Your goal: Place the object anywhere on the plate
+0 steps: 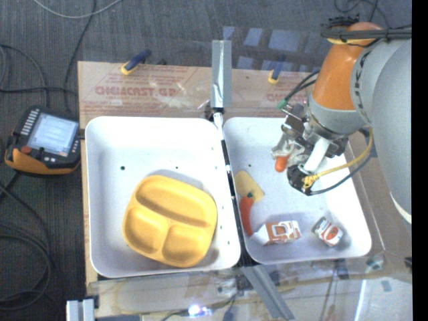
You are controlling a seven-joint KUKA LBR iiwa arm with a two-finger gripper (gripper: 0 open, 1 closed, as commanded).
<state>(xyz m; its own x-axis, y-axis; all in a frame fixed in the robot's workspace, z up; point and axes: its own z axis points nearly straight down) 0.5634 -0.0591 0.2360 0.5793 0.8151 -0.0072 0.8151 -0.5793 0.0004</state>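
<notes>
A yellow plate (170,221) with three compartments lies in the left bin (107,146), toward its front. My gripper (284,154) hangs over the upper middle of the right bin (257,136), well to the right of the plate. A small orange-red object (280,164) peeks out right at the gripper's lower tip, partly hidden by it. Whether it is held or lies on the bin floor I cannot tell.
In the right bin, a pale yellow wedge (249,185) and an orange carrot-like piece (246,216) lie by the left wall. A small orange-and-white carton (281,232) and a red-and-white can (328,232) sit near the front. A yellow cable (334,169) loops off the wrist.
</notes>
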